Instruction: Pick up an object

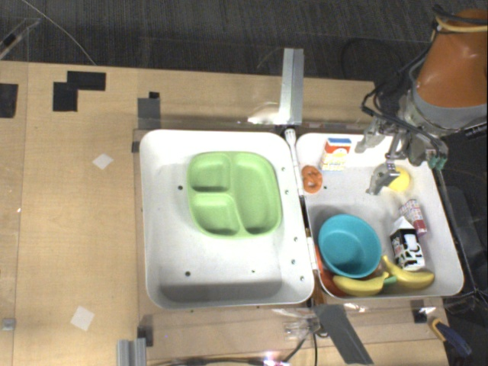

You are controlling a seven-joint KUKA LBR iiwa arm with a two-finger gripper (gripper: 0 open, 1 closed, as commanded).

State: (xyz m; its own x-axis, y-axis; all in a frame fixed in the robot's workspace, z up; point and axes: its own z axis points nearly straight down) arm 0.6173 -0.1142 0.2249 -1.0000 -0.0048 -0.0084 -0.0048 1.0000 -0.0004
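My gripper (pixel 386 175) hangs in the frame's upper right, jaws apart and holding nothing, over a small yellow object (pixel 399 181) in the right bin (pixel 450 269). Risk: the bin's near wall or the adjacent can (pixel 412 218) may deflect a finger.

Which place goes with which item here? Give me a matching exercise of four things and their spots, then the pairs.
Things:
1. green divided tray
2. blue bowl
3. banana
4. small white carton

Places:
A. near edge of the right bin
B. far end of the right bin
C. left bin
D. right bin, just behind the banana

Pairs: 1-C, 2-D, 3-A, 4-B
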